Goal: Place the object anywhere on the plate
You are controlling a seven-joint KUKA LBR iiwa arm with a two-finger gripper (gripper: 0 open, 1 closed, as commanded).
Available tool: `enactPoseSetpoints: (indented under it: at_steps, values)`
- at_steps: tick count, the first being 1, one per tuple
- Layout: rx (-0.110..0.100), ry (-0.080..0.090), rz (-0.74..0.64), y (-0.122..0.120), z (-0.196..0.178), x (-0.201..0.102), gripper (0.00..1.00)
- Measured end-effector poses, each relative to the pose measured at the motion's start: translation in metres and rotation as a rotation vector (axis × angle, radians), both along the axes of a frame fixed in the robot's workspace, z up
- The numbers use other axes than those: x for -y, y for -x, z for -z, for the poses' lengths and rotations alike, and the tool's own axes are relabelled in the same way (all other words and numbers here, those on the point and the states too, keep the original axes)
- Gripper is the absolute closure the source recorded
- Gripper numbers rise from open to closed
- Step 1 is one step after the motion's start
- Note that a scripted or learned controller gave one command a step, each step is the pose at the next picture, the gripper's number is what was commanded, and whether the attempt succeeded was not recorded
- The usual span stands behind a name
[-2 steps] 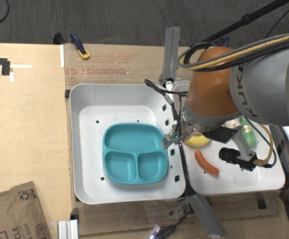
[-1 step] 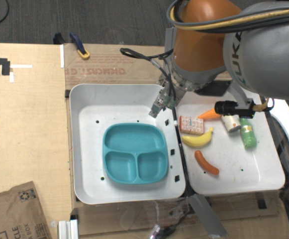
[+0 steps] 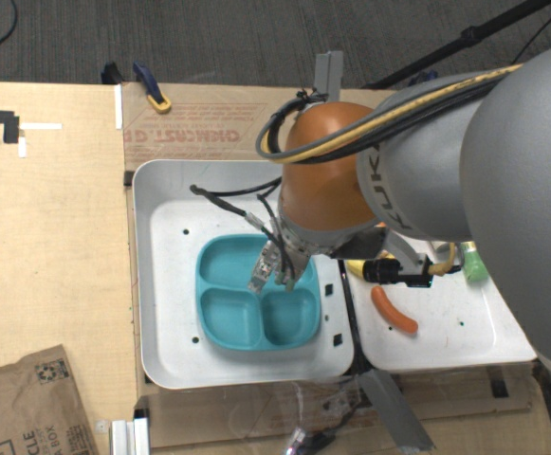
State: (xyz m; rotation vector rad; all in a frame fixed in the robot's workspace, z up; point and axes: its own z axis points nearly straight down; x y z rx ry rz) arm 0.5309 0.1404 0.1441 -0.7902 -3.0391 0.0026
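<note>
In the camera view, the teal three-compartment plate [image 3: 226, 313] sits in the left bin [image 3: 166, 282]. The arm [image 3: 465, 140] comes in from the plate's right, and its orange band [image 3: 327, 159] is just above the plate's upper edge. The gripper [image 3: 276, 272] is over the plate, close to where the dividers meet. Whether it is spread, closed or pinching anything cannot be told from this angle. To the right of the plate, in the right bin [image 3: 465, 335], lies an orange sausage-shaped object [image 3: 394, 311], clear of the plate. Further right of the plate a green object [image 3: 474, 267] sits against the arm. A cardboard box [image 3: 28, 406] lies to the plate's lower left.
</note>
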Motion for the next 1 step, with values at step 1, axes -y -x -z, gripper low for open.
enactPoseSetpoints:
  at_steps: [1]
  values:
    - [0.001, 0.0, 0.001, -0.0003, -0.0002, 0.0004, 0.0]
